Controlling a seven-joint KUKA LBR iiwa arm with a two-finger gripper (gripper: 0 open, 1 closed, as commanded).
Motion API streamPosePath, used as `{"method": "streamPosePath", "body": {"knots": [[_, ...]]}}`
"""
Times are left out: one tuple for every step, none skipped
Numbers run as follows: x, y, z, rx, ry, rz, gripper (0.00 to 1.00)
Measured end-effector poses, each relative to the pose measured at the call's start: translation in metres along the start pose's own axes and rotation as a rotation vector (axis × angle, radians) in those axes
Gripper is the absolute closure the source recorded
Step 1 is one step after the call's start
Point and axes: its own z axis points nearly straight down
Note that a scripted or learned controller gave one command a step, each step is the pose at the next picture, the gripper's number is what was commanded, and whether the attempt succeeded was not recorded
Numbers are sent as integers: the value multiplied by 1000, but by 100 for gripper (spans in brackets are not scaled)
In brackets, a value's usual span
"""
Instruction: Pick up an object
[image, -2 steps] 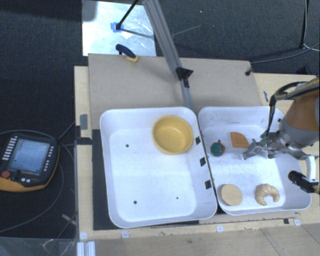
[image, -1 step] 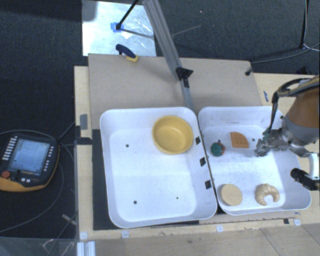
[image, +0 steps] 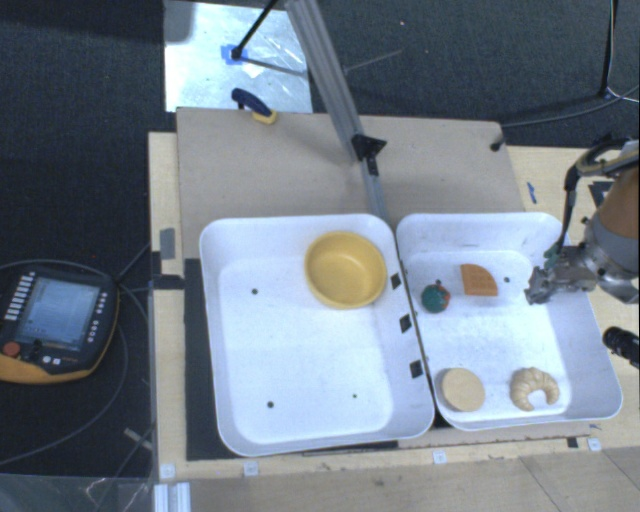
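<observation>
Hovering at three o'clock over the right bin (image: 585, 330), the gripper (image: 537, 288) is seen near a toast slice (image: 479, 280), its opening not discernible, while a green ball (image: 435, 296), biscuit (image: 463, 389), and croissant (image: 534, 387) are spread toward seven o'clock.

**What's sitting in the two bins**

Right bin has four bits: a small dark green-and-red ball (image: 435, 297) at about 9 o'clock, an orange wedge (image: 479, 280) lying flat just beside it at 12, a pale round disc (image: 463, 389) at 7, and a croissant (image: 534, 387) at 5. Left bin's got a yellow bowl (image: 346, 269), upright, at 1 o'clock.
</observation>
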Motion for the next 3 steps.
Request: {"method": "streamPosePath", "body": {"knots": [[-2,2,-63,-1,0,-1,100],[-2,2,-65,4,1,-1,100],[53,15,-56,4,2,-5,100]]}}
